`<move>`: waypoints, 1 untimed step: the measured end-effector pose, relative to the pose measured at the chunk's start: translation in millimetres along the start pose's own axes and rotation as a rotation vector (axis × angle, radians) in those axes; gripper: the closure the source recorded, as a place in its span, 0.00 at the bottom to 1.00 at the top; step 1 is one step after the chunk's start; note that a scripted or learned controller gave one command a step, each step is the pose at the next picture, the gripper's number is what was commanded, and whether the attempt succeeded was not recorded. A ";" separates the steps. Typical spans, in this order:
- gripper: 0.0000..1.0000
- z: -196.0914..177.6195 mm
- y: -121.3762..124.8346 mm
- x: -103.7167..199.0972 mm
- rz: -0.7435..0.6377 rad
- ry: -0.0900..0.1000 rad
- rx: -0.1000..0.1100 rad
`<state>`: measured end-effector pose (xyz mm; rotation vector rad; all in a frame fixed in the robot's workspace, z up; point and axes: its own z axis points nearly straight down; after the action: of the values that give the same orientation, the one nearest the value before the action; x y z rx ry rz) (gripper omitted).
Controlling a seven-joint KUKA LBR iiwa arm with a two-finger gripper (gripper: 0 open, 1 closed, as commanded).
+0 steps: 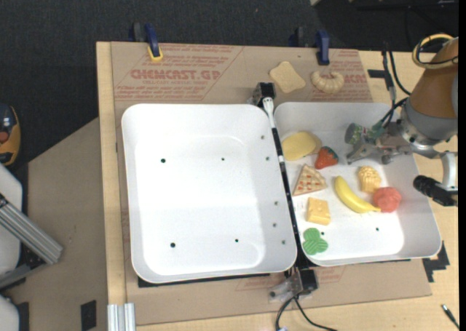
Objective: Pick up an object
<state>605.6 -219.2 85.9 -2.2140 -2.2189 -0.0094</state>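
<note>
Approach step, nothing grasped yet: arm [435, 108] reaches in over the right bin [419, 238], with the gripper [358, 139] low near the bin's far edge, beside the strawberry [327, 156] and above the corn piece [369, 177]; left bin [145, 177] holds no items. Next move needs a descent centred on one object, likely corn, banana [353, 196] or strawberry, all lying in the right bin. Claw state can't tell, it's small, dark and blurred; arm base is cut off at the frame edge.
</note>
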 end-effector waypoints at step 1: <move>0.00 0.2 -26.6 0.0 -0.001 -0.001 -0.002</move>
<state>578.9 -219.2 85.7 -2.2141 -2.2217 -0.0099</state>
